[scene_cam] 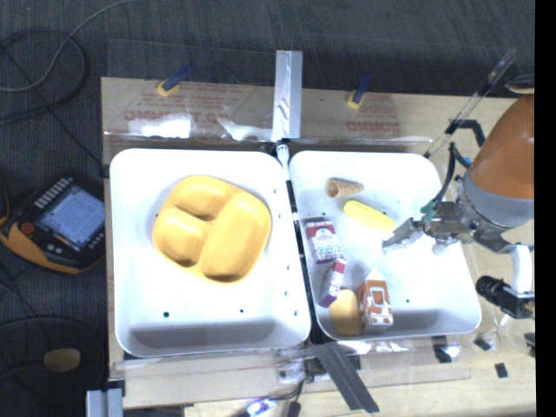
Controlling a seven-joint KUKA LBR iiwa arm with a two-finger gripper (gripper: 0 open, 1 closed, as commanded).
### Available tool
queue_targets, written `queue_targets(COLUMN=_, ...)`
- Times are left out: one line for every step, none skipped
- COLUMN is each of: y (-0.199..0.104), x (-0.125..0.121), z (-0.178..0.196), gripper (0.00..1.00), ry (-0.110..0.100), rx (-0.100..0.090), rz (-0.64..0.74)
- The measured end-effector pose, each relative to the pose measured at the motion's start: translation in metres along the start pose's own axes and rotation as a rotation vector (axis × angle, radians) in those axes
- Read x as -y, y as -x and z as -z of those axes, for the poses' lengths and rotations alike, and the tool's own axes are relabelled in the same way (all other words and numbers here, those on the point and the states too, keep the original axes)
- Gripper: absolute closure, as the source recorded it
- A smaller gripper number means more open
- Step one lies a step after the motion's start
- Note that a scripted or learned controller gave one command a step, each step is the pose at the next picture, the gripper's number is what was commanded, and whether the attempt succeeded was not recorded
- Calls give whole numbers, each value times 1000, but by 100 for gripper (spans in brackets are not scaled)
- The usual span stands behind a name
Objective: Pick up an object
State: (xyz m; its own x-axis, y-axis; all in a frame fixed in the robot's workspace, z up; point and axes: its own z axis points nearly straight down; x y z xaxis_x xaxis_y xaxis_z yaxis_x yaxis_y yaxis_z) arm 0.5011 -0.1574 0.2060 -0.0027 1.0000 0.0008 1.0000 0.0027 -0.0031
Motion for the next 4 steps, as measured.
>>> queue_targets(y=-1, x=-1, z=8, gripper=100, ry=-2, rx=-1, rz=2)
queue_targets(y=-1, x=-1, z=8, gripper=0, ry=-2, rx=-1, rz=2)
queue_targets(y=-22, x=14, z=-116, gripper=0, ry=11, rx=2, rz=64)
queue_targets(y=-23, x=12, z=-107, gripper=100, ry=13, rx=0, rz=64)
